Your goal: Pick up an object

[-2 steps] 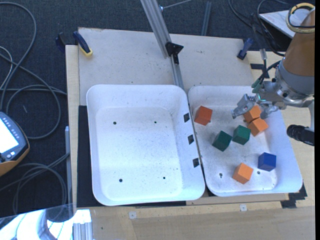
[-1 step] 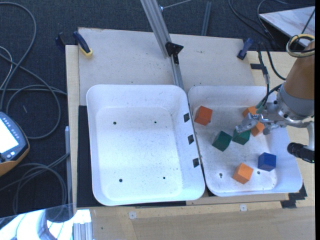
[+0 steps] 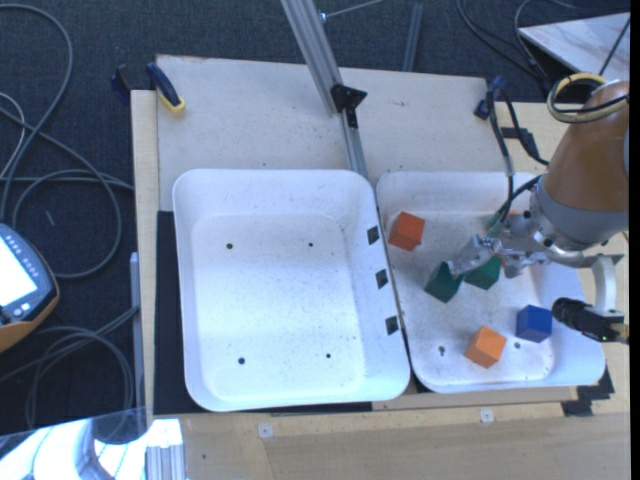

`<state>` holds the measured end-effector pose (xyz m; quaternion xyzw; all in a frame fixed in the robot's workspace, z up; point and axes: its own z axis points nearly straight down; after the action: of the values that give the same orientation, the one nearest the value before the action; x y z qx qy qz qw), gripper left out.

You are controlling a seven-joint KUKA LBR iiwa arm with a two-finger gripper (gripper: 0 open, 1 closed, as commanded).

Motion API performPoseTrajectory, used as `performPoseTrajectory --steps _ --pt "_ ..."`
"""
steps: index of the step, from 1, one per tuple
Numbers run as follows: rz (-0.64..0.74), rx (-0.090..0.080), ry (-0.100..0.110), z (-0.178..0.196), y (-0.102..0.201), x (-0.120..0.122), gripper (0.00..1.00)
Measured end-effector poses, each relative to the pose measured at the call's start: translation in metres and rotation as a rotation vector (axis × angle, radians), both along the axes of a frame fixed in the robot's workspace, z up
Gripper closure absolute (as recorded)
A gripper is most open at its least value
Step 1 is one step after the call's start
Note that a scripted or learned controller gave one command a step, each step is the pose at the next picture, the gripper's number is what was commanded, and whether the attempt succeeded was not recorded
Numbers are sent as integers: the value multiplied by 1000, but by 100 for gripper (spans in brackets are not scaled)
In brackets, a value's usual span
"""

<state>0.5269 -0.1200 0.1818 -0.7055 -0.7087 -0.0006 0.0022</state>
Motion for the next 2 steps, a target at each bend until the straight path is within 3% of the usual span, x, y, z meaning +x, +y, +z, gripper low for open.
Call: performPoseTrajectory --steps 1,2 --pt "-4 -2 -5 10 -3 2 100" --pt "-2 -4 -5 -35 -4 75 100"
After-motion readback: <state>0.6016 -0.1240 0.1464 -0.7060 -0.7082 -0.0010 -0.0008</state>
